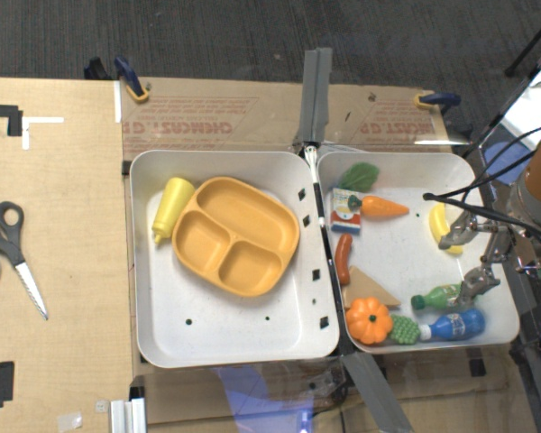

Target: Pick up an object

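Our gripper (471,258) hangs with its fingers spread apart, holding nothing. The green bottle (437,296) lies just below it, right above the blue bottle (457,325). We think it is light, hard and slippery, so grab across its middle.

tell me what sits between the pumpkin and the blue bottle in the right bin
A small green knobbly toy lies between the pumpkin and the blue bottle, seen in the camera view.

Bins (153,314): smooth white plastic, slight sheen
Divided plate (233,235): matt orange-yellow plastic
Tabletop (54,269): matt brown cardboard
Scissors (13,255): metal blades
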### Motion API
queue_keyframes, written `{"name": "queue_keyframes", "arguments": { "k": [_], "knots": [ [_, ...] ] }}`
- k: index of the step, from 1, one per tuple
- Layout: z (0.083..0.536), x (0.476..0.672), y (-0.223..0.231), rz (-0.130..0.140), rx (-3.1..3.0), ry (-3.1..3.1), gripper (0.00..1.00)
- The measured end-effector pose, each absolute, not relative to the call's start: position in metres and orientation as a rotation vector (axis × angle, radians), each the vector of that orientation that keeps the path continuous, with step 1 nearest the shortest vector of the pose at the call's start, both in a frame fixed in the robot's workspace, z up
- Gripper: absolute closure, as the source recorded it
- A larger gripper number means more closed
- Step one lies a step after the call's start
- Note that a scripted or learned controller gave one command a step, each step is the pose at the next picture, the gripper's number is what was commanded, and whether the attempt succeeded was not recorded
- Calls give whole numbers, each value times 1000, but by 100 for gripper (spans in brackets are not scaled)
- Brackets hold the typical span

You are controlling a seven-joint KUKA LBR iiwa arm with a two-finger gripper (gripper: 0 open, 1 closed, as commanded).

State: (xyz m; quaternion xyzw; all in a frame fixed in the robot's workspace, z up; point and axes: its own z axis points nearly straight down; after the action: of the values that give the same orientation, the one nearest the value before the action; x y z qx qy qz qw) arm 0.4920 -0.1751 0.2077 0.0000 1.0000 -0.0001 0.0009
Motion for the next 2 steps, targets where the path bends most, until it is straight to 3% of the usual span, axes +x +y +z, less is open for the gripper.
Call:
{"name": "queue_keyframes", "arguments": {
  "k": [1, 2],
  "knots": [
    [93, 560, -200, -2, -96, 3135, 0],
    [95, 658, -177, -2, 43, 3133, 0]
  ]
}}
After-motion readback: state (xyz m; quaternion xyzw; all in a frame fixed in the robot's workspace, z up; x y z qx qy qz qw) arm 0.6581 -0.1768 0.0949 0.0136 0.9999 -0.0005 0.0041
